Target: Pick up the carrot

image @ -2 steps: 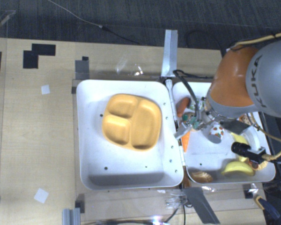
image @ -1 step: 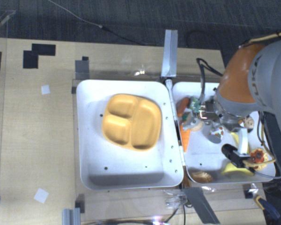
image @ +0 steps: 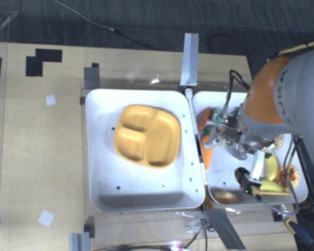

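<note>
Over the right bin (image: 303,195), the hand (image: 212,135) reaches beside the carrot (image: 205,120).

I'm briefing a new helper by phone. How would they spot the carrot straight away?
Look at the right white bin of the two, along its left wall by the divider. The carrot lies there lengthwise, below the gripper: long, thin and orange, unlike the yellow banana further right.

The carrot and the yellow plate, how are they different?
The carrot is orange, long and thin; the yellow plate is wide, rounded and split into sections. The carrot lies in the right bin, partly hidden by the gripper; the yellow plate sits in the left bin, in full view. The carrot hugs its bin's left wall; the yellow plate sits near its bin's middle. Both rest in white bins.
</note>
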